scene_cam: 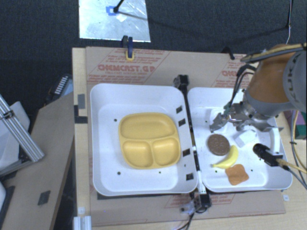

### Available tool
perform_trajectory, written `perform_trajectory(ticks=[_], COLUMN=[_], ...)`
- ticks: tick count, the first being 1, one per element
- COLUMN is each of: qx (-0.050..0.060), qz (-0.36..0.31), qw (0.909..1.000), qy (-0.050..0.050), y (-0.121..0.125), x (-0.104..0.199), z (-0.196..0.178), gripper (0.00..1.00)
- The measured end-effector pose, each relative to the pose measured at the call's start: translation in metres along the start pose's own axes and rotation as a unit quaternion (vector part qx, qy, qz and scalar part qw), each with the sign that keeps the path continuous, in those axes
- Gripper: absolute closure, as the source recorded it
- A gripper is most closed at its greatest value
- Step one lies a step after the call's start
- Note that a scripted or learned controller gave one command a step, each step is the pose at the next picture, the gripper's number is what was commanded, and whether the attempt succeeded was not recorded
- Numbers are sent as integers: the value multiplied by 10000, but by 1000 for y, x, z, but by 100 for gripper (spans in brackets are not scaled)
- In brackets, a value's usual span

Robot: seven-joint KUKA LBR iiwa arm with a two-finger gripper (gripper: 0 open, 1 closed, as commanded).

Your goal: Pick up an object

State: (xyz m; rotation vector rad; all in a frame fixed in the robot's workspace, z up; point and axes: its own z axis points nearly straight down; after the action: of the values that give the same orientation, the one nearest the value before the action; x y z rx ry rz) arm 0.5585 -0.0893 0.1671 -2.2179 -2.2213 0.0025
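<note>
Camera view, gripper [225, 120] low over the right bin [204, 143], finger state impossible to tell, brown round cookie [218, 144] just below it, banana [228, 158] touching the cookie, orange cracker [237, 175] nearby, yellow divided tray [147, 140] in the left bin [103, 143].

Dark carpet floor [216, 13], shiny metal sheet [114, 13] (top left), brown cardboard-covered bench [144, 66]

Bright, even overhead light washes out the 2 white bins [144, 92]; glare flares on the foil sheet [114, 13]. Soft focus throughout, shadows faint, dark floor grainy.
</note>
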Motion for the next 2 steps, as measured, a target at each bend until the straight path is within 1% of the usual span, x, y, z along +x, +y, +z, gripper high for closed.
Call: perform_trajectory(ticks=[1, 2], qx=[-2, -26], qz=[2, -2], qw=[10000, 10000], qy=[0, -7], y=[-2, -1], x=[-2, -2], z=[42, 29], gripper=[0, 100])
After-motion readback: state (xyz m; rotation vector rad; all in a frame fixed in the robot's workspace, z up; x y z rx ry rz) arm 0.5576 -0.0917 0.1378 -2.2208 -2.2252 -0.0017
